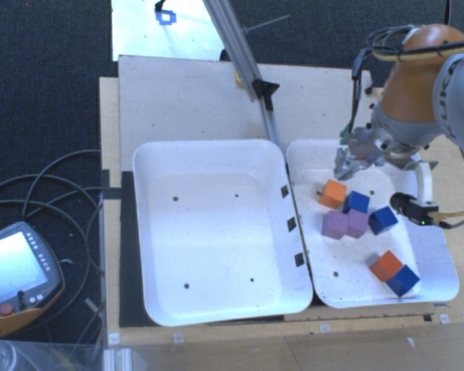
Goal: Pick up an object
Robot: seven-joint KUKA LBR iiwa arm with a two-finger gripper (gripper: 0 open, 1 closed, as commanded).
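Camera view puts our gripper over the right bin, just above the orange block; whether its jaws are wide or narrow we cannot tell. Nothing is lifted yet, so the pick remains. That block sits slightly turned, with no clear long axis.

Pale wooden tabletop, dark blue-black carpeted floor around it, black cables looping across the floor at left, handheld control pendant with lit screen, bright pale sheet at top
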